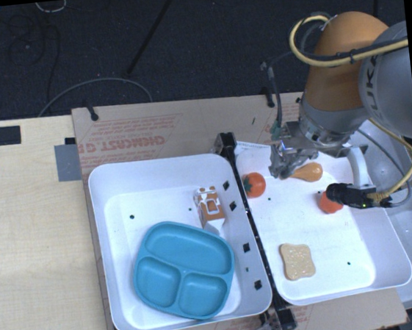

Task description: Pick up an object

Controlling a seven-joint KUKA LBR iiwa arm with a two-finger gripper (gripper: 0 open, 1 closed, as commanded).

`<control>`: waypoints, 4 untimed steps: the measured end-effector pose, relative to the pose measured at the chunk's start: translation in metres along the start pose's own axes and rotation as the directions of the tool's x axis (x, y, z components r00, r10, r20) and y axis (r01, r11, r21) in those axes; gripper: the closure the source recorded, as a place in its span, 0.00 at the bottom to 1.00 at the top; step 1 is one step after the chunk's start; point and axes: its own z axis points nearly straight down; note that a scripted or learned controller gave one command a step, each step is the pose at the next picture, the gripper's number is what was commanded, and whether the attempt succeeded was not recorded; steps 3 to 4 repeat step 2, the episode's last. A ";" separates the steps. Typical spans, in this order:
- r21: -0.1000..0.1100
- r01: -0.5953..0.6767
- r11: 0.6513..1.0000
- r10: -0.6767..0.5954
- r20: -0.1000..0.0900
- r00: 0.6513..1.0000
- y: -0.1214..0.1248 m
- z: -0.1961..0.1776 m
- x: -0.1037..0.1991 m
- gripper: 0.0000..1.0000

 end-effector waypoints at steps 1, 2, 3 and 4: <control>-0.002 0.000 1.000 0.000 0.000 1.000 0.004 -0.004 0.054 1.00; 0.002 0.001 1.000 -0.001 0.000 1.000 -0.006 0.011 0.107 1.00; 0.002 0.001 1.000 -0.001 0.000 1.000 -0.006 0.011 0.107 1.00; 0.002 0.001 1.000 -0.001 0.000 1.000 -0.006 0.011 0.107 1.00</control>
